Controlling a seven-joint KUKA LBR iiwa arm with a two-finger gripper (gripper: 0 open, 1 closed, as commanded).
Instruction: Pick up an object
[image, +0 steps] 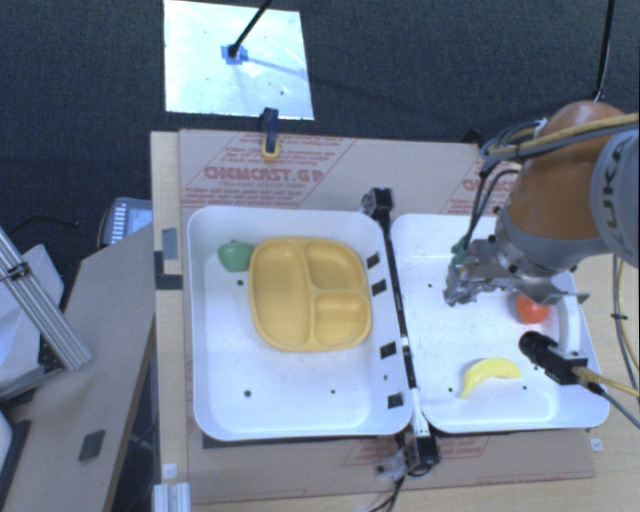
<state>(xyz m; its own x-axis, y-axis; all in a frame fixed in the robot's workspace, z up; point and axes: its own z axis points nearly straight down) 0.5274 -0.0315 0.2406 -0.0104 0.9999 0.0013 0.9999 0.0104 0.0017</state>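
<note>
My gripper (458, 290) hangs over the middle of the right bin (432, 395), fingers pointing down and left, with nothing seen between them. A yellow banana (488, 374) lies near the right bin's front, below and to the right of the gripper. An orange-red ball (532, 309) sits at the right side of that bin, partly hidden by the wrist. In the left bin (215, 390) a yellow divided plate (307, 293) lies in the middle, and a green apple-like fruit (234, 255) rests against its far left edge.
A black divider with clips (392, 310) runs between the two bins. The bench's cardboard surface (330, 170) surrounds them. A grey sheet (238, 60) lies on the floor behind.
</note>
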